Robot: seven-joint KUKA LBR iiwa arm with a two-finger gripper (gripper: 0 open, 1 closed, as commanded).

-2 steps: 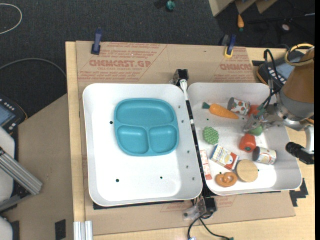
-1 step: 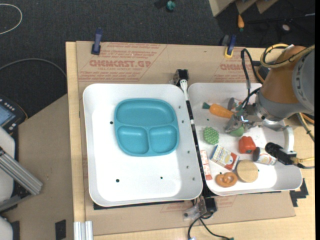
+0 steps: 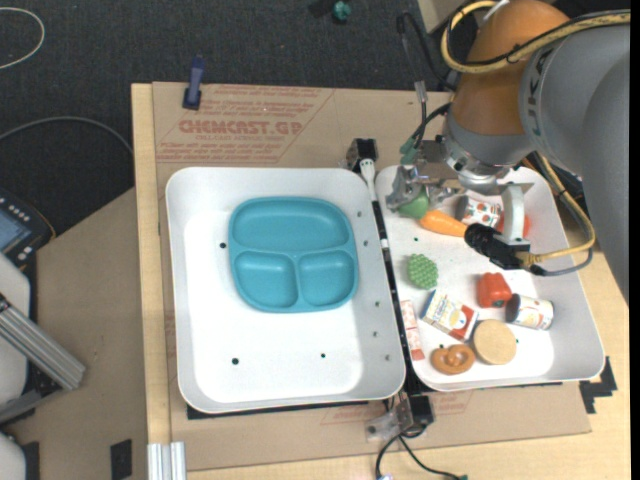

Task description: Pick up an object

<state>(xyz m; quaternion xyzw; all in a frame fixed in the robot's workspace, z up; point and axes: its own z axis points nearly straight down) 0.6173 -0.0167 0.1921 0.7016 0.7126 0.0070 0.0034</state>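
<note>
Hanging over the right bin's far corner

Reaching in from the right, the grey arm [image 3: 570, 78] with its orange band holds the gripper [image 3: 415, 190] low over the far left corner of the right bin [image 3: 575, 353]. Whether the gripper is apart or together cannot be told, since the metal parts blur together there. A dark greenish lump sits right at its tip, perhaps touching it, but nothing can be seen clamped in it.

Just beside the gripper, toward the bin's middle, lies an orange carrot [image 3: 443, 224]. Behind the carrot is a small white and red carton [image 3: 484, 211], partly hidden by the wrist. A green bumpy ball [image 3: 422, 269] rests near the bin's left wall. Nearer the front are a red block [image 3: 493, 289], a small white bottle [image 3: 530, 313] lying on its side, a white and orange box [image 3: 447, 315], a tan round disc [image 3: 494, 343] and a brown doughnut [image 3: 452, 358], the last two touching.

The left bin [image 3: 200, 358] holds a blue divided plate [image 3: 292, 252] with three compartments, lying flat near its middle
</note>
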